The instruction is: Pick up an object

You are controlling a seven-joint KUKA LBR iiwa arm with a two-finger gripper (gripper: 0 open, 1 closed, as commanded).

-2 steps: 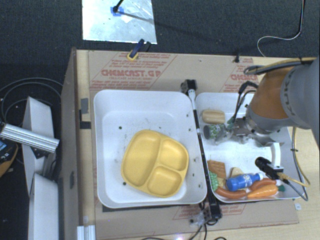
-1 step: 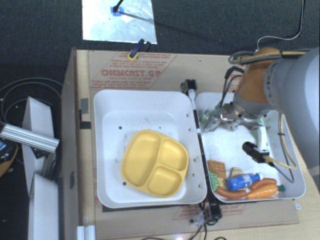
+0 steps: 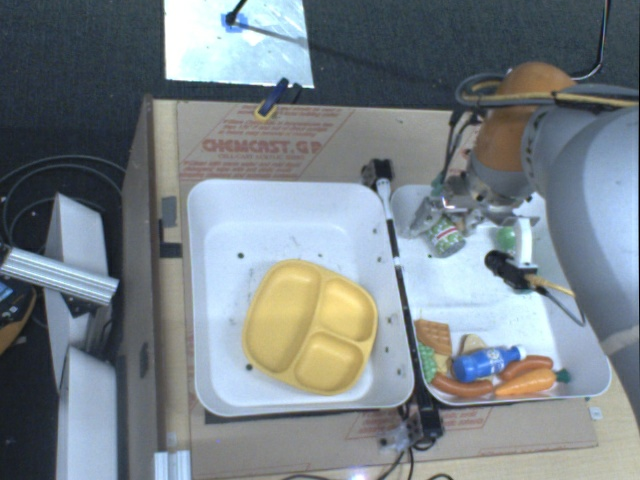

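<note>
Gripper [image 3: 447,220] — at right bin's [image 3: 585,353] far-left corner, directly over the small can [image 3: 447,236] — finger state cannot be told.

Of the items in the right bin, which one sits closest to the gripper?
The small can with red and green print, lying directly under the gripper at the bin's far end. The blue bottle and carrot lie at the near end.

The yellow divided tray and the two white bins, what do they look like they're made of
The yellow tray looks like moulded plastic with a smooth, slightly satin finish: uniform colour, rounded compartment walls, soft highlights. The left bin and right bin also look like plastic, matte white, with rounded corners and thin raised rims; the surface shows dark specks and scuffs. Thin painted metal can't be ruled out.
</note>
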